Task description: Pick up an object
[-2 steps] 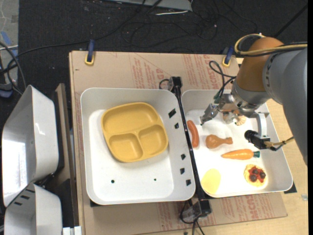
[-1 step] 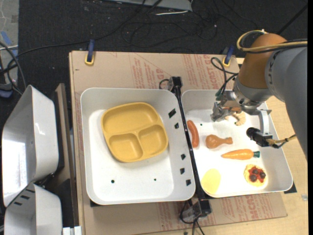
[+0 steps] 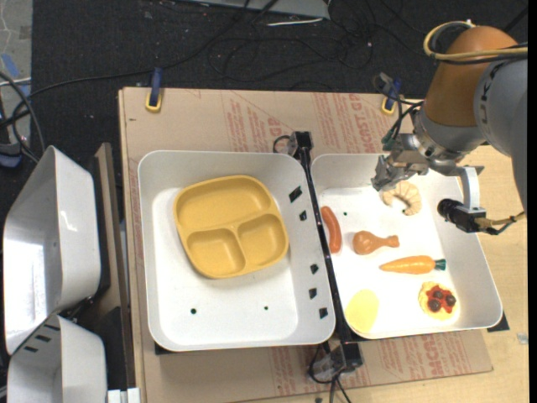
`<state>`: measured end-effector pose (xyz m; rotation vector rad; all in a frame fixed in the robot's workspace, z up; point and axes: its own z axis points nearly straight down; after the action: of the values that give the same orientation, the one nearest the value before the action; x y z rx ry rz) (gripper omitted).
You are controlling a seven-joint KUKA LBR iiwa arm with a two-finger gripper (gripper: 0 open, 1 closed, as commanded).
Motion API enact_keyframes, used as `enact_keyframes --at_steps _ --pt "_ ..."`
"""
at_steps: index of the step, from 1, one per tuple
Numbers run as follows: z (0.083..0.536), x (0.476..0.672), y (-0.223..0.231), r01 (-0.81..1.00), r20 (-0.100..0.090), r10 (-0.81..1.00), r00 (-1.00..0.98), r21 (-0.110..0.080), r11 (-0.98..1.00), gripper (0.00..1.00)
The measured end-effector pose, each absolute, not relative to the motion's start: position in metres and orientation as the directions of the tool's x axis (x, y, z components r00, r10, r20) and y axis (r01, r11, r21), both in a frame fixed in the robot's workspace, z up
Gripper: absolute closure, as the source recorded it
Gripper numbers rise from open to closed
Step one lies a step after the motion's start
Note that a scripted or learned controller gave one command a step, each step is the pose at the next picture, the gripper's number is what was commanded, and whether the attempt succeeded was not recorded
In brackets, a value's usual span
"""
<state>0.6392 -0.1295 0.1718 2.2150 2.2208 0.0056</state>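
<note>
The gripper hangs over the back of the right bin, its tip just above a pale croissant; whether its fingers are open or closed cannot be told. The arm's body hides part of that bin's far corner. Nearby lie a sausage, a drumstick, a carrot, a yellow disc and a small tart. The left bin holds a yellow divided plate. Red printing on the cardboard tabletop is upside down and illegible.

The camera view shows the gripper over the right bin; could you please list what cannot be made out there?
- Gripper: finger state unreadable, seen from above against the wrist.
- Croissant: upper left part hidden under the gripper; contact unclear.
- Tart: topping too small to identify.
</note>
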Motion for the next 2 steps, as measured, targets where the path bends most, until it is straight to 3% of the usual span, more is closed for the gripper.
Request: enact_keyframes --at_steps 1,2 --pt "0.206 0.640 -0.130 1.000 -0.001 1.000 -0.002 0.006 0.002 1.00" --pt "0.215 0.636 -0.081 1.000 0.001 1.000 -0.007 0.001 0.007 1.00"
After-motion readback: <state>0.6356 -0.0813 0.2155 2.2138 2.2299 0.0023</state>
